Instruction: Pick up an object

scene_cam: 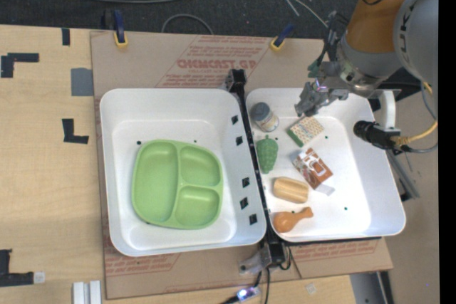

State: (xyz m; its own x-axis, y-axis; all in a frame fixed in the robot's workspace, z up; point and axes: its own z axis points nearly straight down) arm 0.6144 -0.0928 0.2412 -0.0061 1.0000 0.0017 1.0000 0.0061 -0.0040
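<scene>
White plastic makes up the two bins: the left bin (114, 124) holds a green divided plate (177, 184), and the right bin (370, 203) holds all the small goods. The grey arm (388, 18) reaches in from the right, and its gripper (308, 102) hangs over the far part of the right bin, just above and beside a patterned packet (306, 129). Whether it is open or shut cannot be told, as its tip is dark and blurred against the bin floor, and nothing is seen caught in it. Going down in size among the loose things: a tan bun (291, 189), an orange gourd (291, 218) near the front wall, a green toy (267, 153) lying against the divider, a brown snack packet (313, 168), the patterned packet, and a small grey-lidded jar (263, 115) at the far left corner of that bin. Every one of them rests on the bin floor, so by the look of it the pick is not yet made; the approach seems about done, with the grasp and lift left. The patterned packet, being nearest, is the likely target.
</scene>
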